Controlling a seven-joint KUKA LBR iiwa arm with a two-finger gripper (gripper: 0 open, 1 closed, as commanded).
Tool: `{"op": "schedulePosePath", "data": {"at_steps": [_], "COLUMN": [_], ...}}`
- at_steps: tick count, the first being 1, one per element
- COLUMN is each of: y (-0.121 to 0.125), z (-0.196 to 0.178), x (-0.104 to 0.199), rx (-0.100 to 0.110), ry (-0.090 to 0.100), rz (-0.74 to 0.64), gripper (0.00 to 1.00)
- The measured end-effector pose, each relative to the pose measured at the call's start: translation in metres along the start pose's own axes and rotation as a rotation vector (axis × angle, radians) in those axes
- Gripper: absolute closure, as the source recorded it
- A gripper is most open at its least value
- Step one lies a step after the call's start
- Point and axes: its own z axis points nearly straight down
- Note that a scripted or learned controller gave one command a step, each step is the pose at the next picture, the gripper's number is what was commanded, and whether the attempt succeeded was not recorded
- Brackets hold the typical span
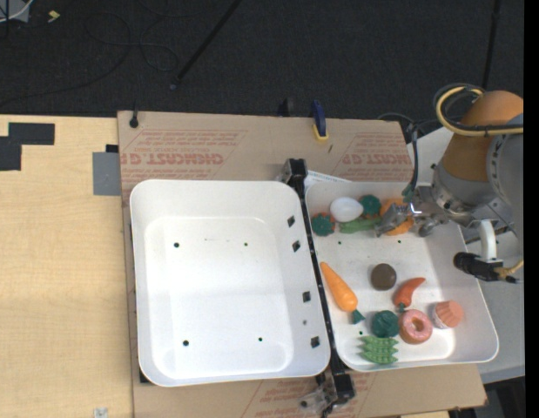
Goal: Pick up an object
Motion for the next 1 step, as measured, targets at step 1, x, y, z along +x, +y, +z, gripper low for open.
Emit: {"op": "schedulePosePath", "data": {"at_steps": [1], "y": [-0.0005], "z": [-0.0099], "x": [-0.0003], "rx": [0.002], "ry": [0.001], "rz": [0.0], "gripper": [1.0]}}
